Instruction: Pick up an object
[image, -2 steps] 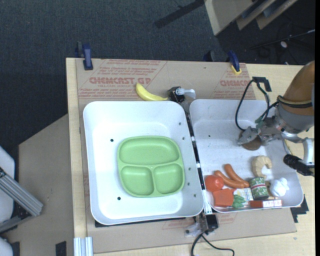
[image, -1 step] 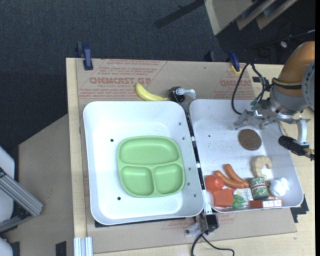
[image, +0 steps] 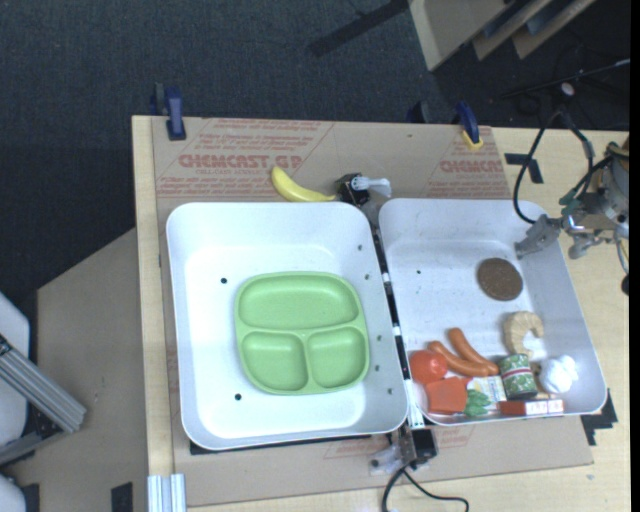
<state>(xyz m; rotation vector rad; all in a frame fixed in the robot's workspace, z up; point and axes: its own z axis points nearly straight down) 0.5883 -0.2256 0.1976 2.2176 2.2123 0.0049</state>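
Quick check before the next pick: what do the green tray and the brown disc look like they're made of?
Green tray: likely molded plastic, matte to satin; even colour, rounded compartment walls, soft highlights. Brown disc: unclear, looks like a toy cookie or patty, dull speckled surface, probably plastic or rubber. Too small to tell for sure.

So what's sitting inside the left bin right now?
The left bin holds one thing: a green divided plate with three compartments, lying flat near the middle. Nothing lies in its compartments. The bin floor beneath the plate is covered, so that patch can't be checked.
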